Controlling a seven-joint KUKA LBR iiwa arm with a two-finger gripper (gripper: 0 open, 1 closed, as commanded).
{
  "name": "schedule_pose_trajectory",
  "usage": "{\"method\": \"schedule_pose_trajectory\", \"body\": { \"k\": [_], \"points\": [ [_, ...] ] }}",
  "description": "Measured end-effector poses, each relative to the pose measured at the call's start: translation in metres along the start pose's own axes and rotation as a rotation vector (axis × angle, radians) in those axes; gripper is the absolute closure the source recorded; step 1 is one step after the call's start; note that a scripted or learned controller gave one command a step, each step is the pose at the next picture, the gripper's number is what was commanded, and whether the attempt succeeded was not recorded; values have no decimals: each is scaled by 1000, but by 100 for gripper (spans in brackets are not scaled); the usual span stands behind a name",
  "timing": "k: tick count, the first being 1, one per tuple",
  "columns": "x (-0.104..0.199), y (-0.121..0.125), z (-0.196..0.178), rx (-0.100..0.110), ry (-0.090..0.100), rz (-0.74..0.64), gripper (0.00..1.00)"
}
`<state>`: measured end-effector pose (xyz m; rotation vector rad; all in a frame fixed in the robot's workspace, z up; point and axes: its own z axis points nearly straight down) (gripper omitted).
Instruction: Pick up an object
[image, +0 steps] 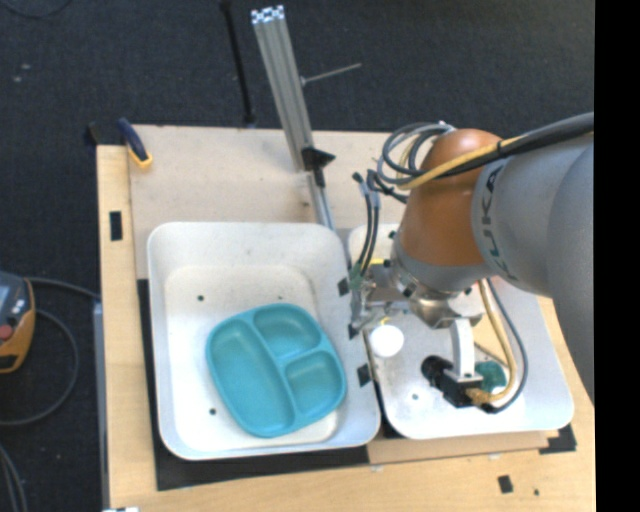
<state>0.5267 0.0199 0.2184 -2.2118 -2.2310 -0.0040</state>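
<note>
Gripper (372, 316), whose opening cannot be told, stands at the left edge of the right bin (535, 405); white round object (385, 341) lies just beside it, toward the near edge.

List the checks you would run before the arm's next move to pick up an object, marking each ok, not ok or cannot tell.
1. Arm over a bin: ok; the grey arm with the orange band hangs above the right shallow white bin.
2. Target close by: ok; a small white round object lies in that bin beside the gripper.
3. Gripper holding something: cannot tell.
4. Teal three-compartment plastic plate out of the way: ok; it lies flat in the left shallow white bin.
</note>
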Motion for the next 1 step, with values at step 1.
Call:
{"method": "schedule_pose_trajectory", "body": {
  "k": [1],
  "points": [
    [55,-1,-2,1,0,0,100]
  ]
}}
